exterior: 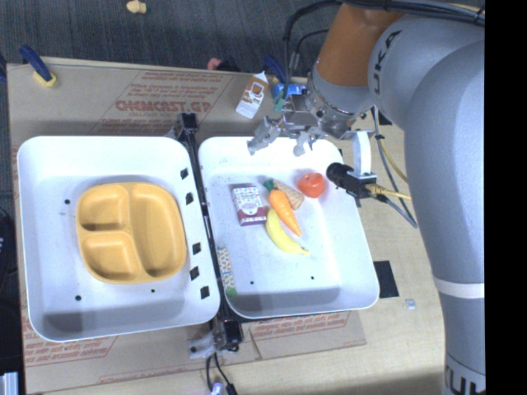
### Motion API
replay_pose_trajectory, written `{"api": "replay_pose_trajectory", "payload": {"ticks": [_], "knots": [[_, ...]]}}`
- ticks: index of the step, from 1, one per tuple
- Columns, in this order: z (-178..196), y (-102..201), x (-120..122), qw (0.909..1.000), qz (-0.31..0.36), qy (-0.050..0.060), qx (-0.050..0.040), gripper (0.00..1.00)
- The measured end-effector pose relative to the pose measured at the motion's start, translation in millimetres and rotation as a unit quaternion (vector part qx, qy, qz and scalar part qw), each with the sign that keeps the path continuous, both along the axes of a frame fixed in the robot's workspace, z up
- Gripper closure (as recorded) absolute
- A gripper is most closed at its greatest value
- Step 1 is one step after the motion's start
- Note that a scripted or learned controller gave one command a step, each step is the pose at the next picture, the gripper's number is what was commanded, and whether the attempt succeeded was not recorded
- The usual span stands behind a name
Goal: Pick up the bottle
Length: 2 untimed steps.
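- Metal two-finger gripper [282, 141] hovers at the right white bin's [354, 257] far rim, jaws spread apart with nothing between them.
- No bottle can be told apart among the objects.
- Maroon carton [248, 203], orange carrot [285, 211], yellow banana [282, 234] and red tomato [311, 183] cluster mid-bin.
- Yellow divided plate [132, 230] lies in the left white bin [41, 179].

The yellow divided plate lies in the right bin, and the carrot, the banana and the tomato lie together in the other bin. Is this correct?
Not quite. The camera view shows the yellow divided plate in the left bin; the carrot, banana and tomato lie together in the right bin.
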State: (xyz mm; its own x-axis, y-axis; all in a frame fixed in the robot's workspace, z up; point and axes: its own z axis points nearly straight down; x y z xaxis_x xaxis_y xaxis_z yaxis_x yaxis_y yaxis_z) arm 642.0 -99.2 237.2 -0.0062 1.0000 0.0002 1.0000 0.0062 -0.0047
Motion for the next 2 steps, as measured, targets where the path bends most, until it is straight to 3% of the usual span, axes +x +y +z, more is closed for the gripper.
{"api": "replay_pose_trajectory", "payload": {"ticks": [1,2], "knots": [[10.1,0.6,0.2,1.0000,0.002,0.001,0.0002,1.00],[-46.4,42.5,-106.4,0.9936,-0.113,0.001,-0.0004,1.00]]}}
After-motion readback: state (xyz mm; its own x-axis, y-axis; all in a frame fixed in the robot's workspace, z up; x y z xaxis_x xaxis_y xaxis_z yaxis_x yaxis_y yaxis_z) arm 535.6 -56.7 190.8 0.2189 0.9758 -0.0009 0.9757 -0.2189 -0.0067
